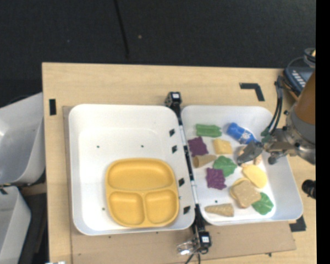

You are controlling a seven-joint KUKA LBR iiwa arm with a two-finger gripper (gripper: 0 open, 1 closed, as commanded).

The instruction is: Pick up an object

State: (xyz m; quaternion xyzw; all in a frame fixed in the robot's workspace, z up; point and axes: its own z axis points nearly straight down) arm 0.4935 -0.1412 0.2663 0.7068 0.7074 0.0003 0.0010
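Note:
My gripper (pixel 258 155) hangs low over the right bin (pixel 283 191), reaching in from the right. Its fingers stand open, with nothing between them. Just below it lies a yellow toy piece (pixel 254 175), and up to its left a blue piece (pixel 239 131). A green leafy piece (pixel 225 164) lies to its left, next to a small yellow piece (pixel 222 146). Other toy foods are scattered in that bin: a green one (pixel 208 130), two purple ones (pixel 197 145) (pixel 215 177), a tan slice (pixel 245 193), two cones (pixel 203 160) (pixel 220 209) and another green one (pixel 262 203).
The left bin (pixel 88 147) holds a yellow divided tray (pixel 141 192). A black-clipped divider (pixel 185 164) runs between the bins. The wooden bench (pixel 126 84) surrounds both, with a white container (pixel 14 142) off its left edge.

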